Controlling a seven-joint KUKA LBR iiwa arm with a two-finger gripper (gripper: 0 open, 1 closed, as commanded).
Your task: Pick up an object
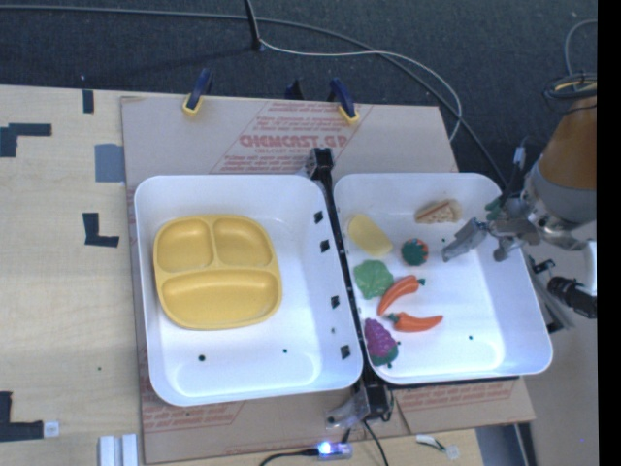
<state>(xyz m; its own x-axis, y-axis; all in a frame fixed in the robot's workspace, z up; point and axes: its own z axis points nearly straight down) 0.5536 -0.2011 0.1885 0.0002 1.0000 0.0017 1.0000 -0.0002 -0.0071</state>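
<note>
The grey two-finger gripper [482, 240] hangs over the right white plastic bin [505, 352] with its fingers spread and nothing between them. The nearest object, a small round green-and-red toy vegetable [415, 251], lies just to the left of the fingertips, on the bin floor.

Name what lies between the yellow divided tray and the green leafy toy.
In the camera view, between yellow tray and green leafy toy: bare white bin floor and the bins' adjoining rims.

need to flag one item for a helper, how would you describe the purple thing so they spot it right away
Look in the right-hand white bin, along its left wall near the front corner. The small knobbly purple toy vegetable with a green base lies there, below the orange carrot; nothing else is purple.
</note>
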